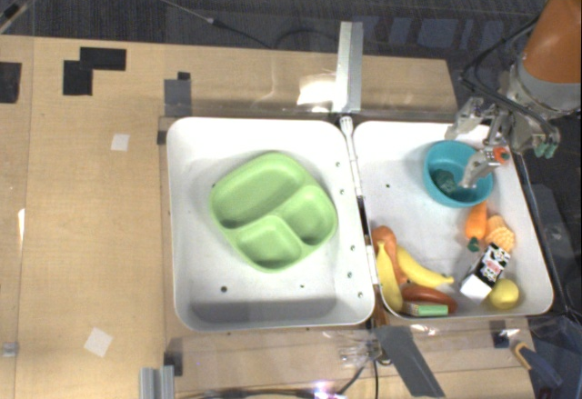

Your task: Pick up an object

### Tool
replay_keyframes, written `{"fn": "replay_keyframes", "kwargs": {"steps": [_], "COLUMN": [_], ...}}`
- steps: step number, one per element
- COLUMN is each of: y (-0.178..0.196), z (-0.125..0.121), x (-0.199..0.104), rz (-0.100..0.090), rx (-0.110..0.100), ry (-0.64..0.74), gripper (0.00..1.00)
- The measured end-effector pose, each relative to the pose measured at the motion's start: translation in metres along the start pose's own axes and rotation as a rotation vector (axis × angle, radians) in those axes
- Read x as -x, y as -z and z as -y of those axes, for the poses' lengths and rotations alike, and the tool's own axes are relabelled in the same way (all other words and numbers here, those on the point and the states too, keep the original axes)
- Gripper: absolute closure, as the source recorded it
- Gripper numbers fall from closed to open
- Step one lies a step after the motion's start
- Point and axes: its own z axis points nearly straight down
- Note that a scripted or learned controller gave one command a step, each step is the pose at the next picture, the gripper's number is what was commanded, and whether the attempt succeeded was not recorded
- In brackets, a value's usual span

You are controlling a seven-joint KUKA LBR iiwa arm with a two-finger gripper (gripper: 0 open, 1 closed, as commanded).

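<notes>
Over the right bin point(536, 234), the gripper point(476, 168) reaches into the teal bowl point(450, 184), grip state unclear.

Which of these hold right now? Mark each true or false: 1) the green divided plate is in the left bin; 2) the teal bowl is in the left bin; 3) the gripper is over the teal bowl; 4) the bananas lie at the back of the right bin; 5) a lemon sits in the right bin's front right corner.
1) True: the green divided plate lies in the left bin.
2) False: the teal bowl is in the right bin.
3) True: the gripper is over the bowl's right side.
4) False: the bananas lie at the front.
5) True: the lemon is there.
</notes>
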Motion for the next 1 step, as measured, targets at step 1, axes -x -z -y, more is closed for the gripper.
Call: {"fn": "replay_keyframes", "kwargs": {"steps": [1], "y": [-0.0824], "z": [0.0286], "x": [-0.0248], "rz": [0.008], "rx": [-0.003], "ry": [0.055], "gripper": [0.00]}}
